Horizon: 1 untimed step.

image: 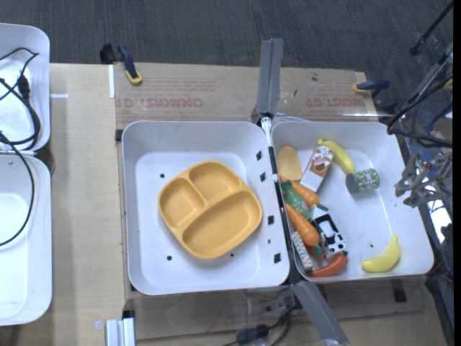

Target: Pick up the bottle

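A small grey-and-green bottle [362, 181] lies on its side in the upper middle of the right bin [410, 225]. My gripper [418, 181] hangs at the bin's right wall, a short way to the right of the bottle and apart from it. Nothing shows in its grasp. Dark cables and parts of the arm crowd the right edge above it.
The right bin also holds a banana [337, 155] just above-left of the bottle, a small carton [319, 167], carrots [302, 225], a red pepper [328, 266] and a second banana [382, 257]. The left bin [144, 193] holds a yellow divided plate [209, 209].
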{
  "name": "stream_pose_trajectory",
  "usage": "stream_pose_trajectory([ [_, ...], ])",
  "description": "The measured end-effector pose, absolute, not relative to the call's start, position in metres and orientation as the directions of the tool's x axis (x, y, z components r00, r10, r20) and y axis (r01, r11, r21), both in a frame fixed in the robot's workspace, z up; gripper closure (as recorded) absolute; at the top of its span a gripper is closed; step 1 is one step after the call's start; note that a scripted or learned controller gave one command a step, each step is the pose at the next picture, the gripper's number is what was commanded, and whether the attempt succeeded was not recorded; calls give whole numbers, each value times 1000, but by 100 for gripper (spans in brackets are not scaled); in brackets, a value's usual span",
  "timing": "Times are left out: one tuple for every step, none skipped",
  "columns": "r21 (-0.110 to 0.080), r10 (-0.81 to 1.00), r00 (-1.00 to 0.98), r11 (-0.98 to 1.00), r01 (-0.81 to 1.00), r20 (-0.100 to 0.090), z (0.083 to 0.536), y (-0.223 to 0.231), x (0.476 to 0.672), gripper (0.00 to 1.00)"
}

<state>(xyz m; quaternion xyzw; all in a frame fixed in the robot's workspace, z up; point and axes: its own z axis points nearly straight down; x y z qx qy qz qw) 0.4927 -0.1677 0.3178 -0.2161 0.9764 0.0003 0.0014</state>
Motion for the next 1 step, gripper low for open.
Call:
stream_pose_trajectory([
  [-2, -680, -734, 734, -680, -5, 338, -160, 505, 100],
])
